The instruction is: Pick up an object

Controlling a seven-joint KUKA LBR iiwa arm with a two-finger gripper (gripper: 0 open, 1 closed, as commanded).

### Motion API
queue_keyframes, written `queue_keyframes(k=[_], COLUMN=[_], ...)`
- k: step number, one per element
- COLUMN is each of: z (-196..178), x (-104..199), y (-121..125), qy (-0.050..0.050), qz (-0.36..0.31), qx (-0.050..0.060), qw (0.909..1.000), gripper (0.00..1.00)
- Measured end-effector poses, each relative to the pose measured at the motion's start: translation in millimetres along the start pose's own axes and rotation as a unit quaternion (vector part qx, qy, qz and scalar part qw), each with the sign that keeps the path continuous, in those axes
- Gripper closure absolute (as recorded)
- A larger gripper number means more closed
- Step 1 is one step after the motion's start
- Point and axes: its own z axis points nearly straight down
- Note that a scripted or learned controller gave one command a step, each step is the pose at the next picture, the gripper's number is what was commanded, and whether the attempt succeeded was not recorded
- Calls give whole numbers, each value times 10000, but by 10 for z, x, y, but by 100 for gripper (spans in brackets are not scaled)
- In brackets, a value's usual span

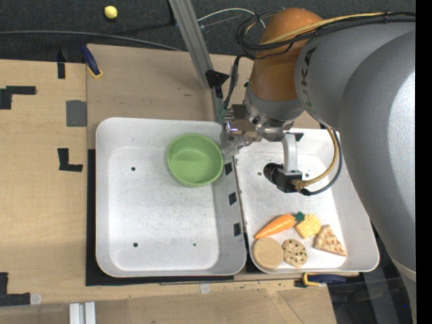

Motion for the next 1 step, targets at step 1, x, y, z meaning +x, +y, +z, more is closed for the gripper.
queue_keyframes(k=[1], z=[17], x=[476], y=[5], qy=[7], qz=[-17], qx=[1], qw=[10000], gripper=[100])
